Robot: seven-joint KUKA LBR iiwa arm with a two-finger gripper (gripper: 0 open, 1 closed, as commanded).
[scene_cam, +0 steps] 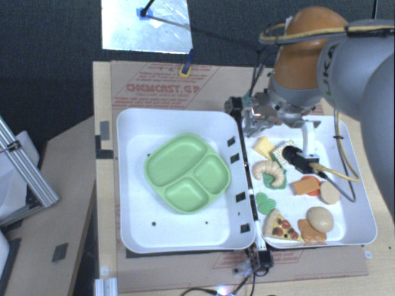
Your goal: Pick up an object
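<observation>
The gripper hangs over the upper left corner of the right bin, close to the wall that it shares with the left bin. Its tip is lost in metal and shadow, so I cannot tell whether it stands wide or narrow, and nothing is seen held in it.

The nearest thing to pick is the yellow wedge, lying just below the gripper and a little to its right in the frame. Its long axis seems to run from upper right to lower left. Reaching it would likely take only a short move down the frame.

Just below the wedge lies the croissant, curled over a green piece. Further down come the green leaf and the pizza slice at the bin's lower left. To the right of these sit the orange block, the pale egg and the bread roll.

The left bin holds one green divided plate, well apart from the gripper.
</observation>
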